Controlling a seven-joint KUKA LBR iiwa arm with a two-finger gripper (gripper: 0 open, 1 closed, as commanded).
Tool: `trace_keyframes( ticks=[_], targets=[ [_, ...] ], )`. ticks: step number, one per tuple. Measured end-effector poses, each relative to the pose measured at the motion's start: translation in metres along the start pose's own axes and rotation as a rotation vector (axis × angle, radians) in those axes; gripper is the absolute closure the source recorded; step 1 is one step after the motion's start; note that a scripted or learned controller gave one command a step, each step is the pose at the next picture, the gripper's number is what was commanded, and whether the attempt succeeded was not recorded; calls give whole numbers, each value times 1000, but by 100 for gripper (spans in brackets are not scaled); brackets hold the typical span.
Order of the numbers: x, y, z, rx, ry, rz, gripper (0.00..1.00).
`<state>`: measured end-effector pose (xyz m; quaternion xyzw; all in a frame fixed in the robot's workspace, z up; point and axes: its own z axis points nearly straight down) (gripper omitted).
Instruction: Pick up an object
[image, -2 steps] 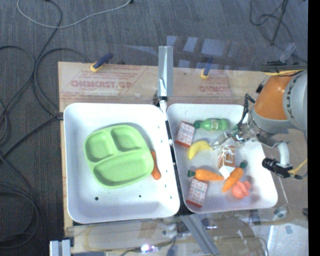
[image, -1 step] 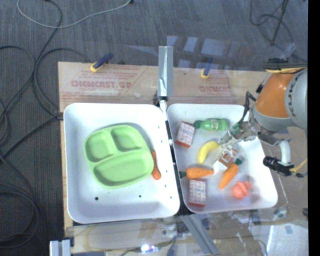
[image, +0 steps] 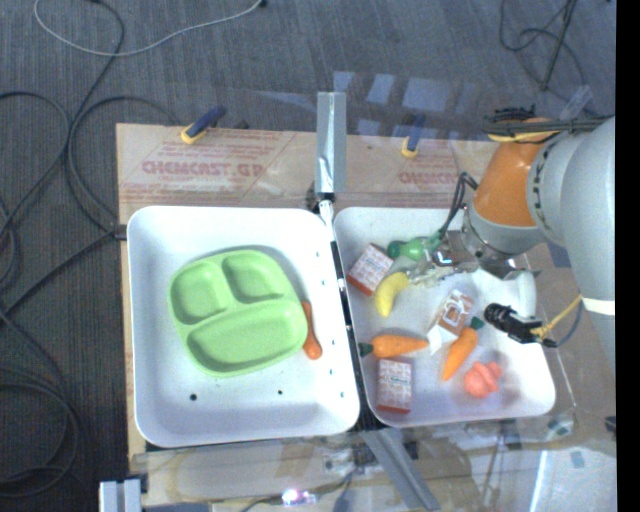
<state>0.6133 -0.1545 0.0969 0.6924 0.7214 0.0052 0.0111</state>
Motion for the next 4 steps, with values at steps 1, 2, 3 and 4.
trace_keyframes(
  ticks=[1,2,3,4],
  targets=[
    [0,-2,3,5,1,2,0],
    [-12,48,13,56,12,5,0],
    [-26,48,14,57,16,36,0],
    [-46,-38,7,14,5,-118,0]
  ],
)
